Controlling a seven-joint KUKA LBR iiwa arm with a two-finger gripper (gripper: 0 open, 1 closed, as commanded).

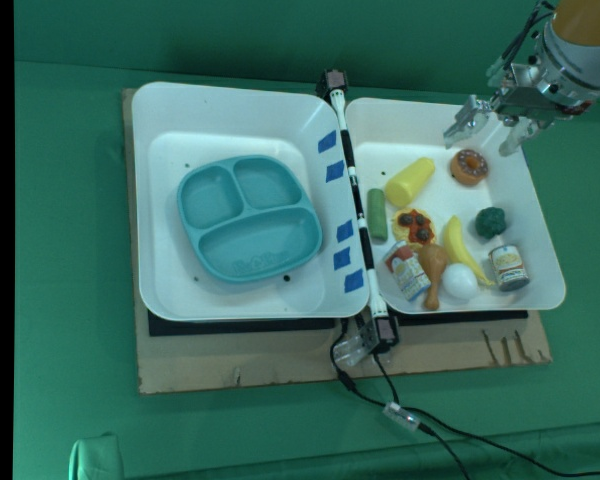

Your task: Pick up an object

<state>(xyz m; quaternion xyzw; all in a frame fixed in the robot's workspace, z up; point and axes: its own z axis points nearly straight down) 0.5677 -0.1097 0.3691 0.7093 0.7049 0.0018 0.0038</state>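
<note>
White right bin (540, 230) has all the toys lying inside; the donut (469, 167) is nearest, just under my gripper (490, 128). Fingers are spread wide w/ nothing between them. So I judge the pick is not started yet: approach, descent, grasp all remain.

This looks like a robot laboratory, not a home. The bench (70, 268) is covered all over with plain green cloth, and green cloth also hangs behind its far edge. Two white bins (160, 268) sit on a cardboard sheet (230, 373), with blue tape marks (335, 171) on one bin. Black cables (450, 438) run loose toward the near edge.
</note>
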